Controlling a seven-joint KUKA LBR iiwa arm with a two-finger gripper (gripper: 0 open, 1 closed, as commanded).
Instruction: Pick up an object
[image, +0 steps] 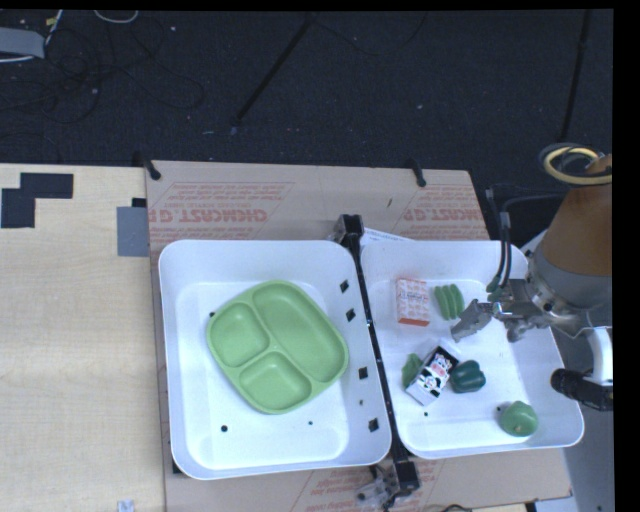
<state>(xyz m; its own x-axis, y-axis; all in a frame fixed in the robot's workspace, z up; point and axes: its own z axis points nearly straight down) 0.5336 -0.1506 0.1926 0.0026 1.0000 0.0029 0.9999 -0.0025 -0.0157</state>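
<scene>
My gripper (495, 325) hangs over the right bin (560, 440), near its right side, on the grey arm with the orange band (585, 230). Its two fingers (468, 322) stand apart, so it is open with nothing between them. Just left of it lie a small green vegetable (448, 299) and an orange-and-white box (411, 301). Below it sit a black-and-white carton (433, 375), a dark green pepper (467, 376) and a small green piece (411, 370). A light green apple (517, 418) rests near the bin's front right corner.
The left bin (190, 420) holds a green divided plate (276, 345). A black divider (365, 340) runs between the two bins. Both bins stand on brown cardboard (250, 205); a pale wooden surface (70, 350) lies to the left.
</scene>
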